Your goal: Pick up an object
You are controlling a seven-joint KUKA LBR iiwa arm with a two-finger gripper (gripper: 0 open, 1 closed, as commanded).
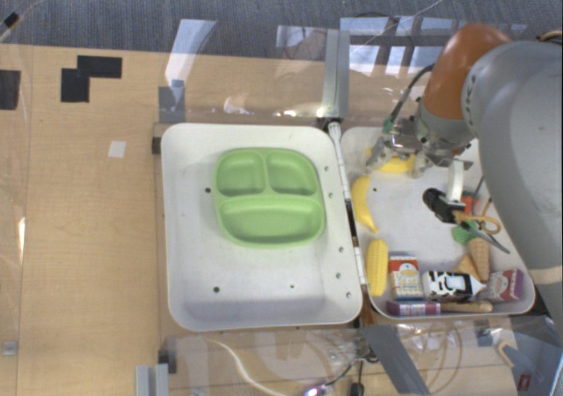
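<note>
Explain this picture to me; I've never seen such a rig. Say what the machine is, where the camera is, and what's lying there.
The grey shape with the orange band is a robot arm, reaching in from the right. One camera, fixed above the bench, looks down at a slant. The arm ends in its grasping tool, low over the far end of the right bin, right by a small yellow thing. Whether it holds anything, I cannot tell. That bin also has a banana, a corn cob, a small box, scissors and more. The left bin holds a green divided plate.
</note>
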